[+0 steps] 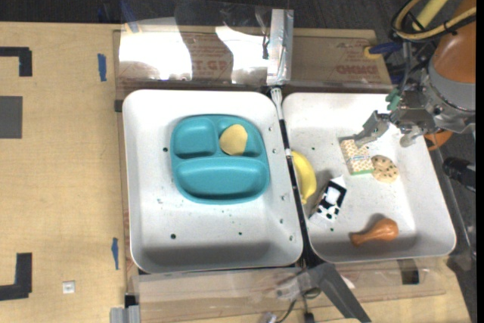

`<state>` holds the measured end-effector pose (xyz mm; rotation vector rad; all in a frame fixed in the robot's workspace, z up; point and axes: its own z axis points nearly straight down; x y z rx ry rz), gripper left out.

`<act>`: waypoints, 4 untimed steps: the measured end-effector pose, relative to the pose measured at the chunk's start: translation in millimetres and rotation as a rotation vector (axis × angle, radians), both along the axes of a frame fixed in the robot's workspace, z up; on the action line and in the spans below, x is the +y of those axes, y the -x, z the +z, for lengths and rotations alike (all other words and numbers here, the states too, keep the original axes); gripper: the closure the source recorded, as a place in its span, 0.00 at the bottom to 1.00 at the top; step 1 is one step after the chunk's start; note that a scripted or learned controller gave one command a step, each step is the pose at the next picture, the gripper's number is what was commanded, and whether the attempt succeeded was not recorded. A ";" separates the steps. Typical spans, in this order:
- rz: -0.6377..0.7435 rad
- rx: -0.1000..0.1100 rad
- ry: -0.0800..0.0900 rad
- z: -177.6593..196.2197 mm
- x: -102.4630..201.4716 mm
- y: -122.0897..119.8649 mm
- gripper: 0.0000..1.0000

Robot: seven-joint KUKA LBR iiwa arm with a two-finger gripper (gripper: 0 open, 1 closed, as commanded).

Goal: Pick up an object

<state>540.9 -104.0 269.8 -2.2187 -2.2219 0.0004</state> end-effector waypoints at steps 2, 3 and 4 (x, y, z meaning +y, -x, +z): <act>0.154 -0.006 0.002 -182.5 -27.3 -34.6 0.00; 0.154 -0.006 0.002 -182.6 -27.3 -34.6 0.00; 0.154 -0.015 0.004 -170.0 -27.3 -37.0 1.00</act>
